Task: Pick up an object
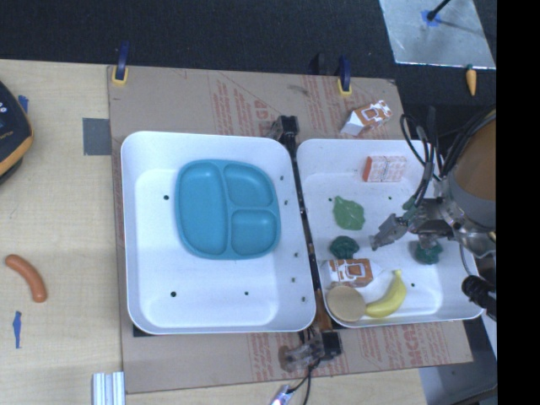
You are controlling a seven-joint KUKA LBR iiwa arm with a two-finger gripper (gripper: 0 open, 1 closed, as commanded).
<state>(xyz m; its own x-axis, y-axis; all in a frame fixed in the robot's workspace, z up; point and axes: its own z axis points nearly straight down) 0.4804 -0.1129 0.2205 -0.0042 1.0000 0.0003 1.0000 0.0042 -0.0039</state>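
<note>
Camera view, looking down at a slant on the worktop point(59, 226): two white bins lie side by side on a cardboard sheet. The left bin point(152, 294) holds a blue divided plate point(226, 207). The right bin point(312, 226) holds the candidates for picking: a pink carton point(384, 169) near the far wall, a light green lump point(348, 213) in the middle, a dark green piece point(342, 246) just below it, a small orange-and-white carton point(350, 271), a tan disc point(343, 303) at the near wall, a banana point(387, 297) touching that disc, and a teal object point(427, 251) toward the right. The arm enters from the right, and its end effector point(396, 229) hangs low inside the right bin, between the light green lump and the teal object; one grey finger point(386, 231) slants toward the dark green piece. Whether the fingers are spread or pressed together cannot be told from this angle, and no object is seen between them. A second small carton point(366, 118) lies outside the bins on the cardboard, and a sausage-shaped toy point(27, 277) lies on the bare worktop at far left. Judged step: approach, with no grasp yet made. The next move calls for settling on one object, probably the dark green piece or the teal object as the nearest, centring over it, descending and closing on it.
</note>
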